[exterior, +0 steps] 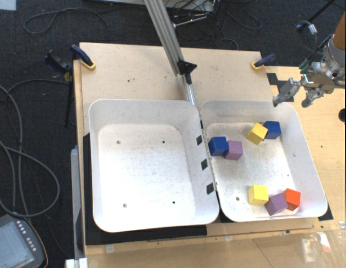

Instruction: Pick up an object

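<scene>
The right bin holds several small blocks. A blue block touches a purple block near the bin's left side. Further back lie a yellow block and a blue block, side by side. At the front right sit a yellow block, a purple block and an orange block, close together. My gripper hangs above the far right corner of that bin, open, with nothing between its fingers.
The left bin stands beside the right one on a tan board. A slanted metal pole reaches down to the bins' shared back edge. Clamps grip the board's far corners. Cables lie on the dark floor.
</scene>
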Controlling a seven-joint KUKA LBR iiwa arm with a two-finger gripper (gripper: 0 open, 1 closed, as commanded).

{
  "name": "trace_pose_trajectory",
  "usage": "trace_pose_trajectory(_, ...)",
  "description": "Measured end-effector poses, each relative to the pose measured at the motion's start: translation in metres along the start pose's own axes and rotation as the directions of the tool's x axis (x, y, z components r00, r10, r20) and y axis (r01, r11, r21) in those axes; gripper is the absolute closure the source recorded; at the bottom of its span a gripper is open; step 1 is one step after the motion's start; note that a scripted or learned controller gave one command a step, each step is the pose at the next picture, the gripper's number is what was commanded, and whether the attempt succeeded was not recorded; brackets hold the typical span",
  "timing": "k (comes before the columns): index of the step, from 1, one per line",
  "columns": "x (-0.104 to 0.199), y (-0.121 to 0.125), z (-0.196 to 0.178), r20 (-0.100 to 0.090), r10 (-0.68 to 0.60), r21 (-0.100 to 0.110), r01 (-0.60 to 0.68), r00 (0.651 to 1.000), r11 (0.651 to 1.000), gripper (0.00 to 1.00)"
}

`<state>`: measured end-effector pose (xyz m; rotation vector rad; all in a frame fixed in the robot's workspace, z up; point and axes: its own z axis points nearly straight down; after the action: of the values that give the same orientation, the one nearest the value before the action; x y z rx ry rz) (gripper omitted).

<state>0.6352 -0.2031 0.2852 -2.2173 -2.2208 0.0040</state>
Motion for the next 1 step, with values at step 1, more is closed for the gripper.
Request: trace_pose_trajectory(1, 0.0004, 0.0008, -0.003, 0.002, -0.002, -0.004, 0.002, 1.0, 1.0, 0.0)
